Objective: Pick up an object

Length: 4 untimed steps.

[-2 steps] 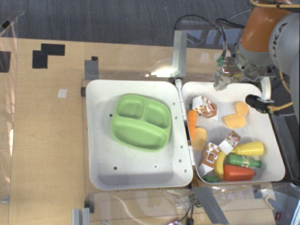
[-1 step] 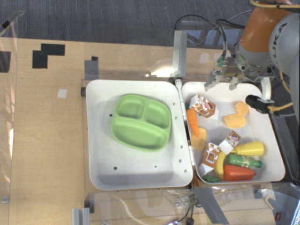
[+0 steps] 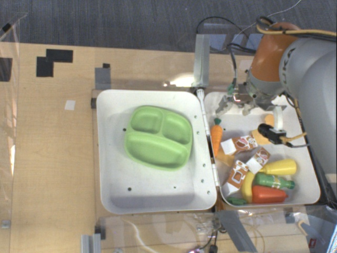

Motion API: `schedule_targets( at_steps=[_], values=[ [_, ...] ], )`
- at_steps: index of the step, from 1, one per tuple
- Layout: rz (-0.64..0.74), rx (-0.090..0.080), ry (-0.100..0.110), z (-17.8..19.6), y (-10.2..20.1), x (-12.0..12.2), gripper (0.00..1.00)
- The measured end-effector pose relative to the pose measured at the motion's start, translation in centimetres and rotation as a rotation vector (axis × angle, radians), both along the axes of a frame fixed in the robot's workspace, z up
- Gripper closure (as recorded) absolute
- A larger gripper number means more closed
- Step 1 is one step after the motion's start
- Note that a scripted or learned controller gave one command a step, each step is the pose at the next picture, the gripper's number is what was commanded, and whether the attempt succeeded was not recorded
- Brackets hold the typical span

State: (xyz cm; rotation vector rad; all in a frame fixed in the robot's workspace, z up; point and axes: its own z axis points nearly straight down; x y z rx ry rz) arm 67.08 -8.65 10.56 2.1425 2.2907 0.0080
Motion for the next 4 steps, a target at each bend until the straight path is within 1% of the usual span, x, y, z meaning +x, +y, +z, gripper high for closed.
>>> schedule_targets(
  at_steps=[1, 2, 3, 4],
  values=[
    [-0.054, 0.000, 0.003, -0.8, -1.8, -6.3, 0.00],
    [-0.020, -0.004, -0.007, -1.5, -6.9, -13.1, 0.00],
    [-0.020, -0.001, -0.014, -0.4, -6.7, -12.8, 1.00],
    [-0.091, 0.001, 0.001, 8.1, 0.7, -5.7, 1.00]
  ],
)
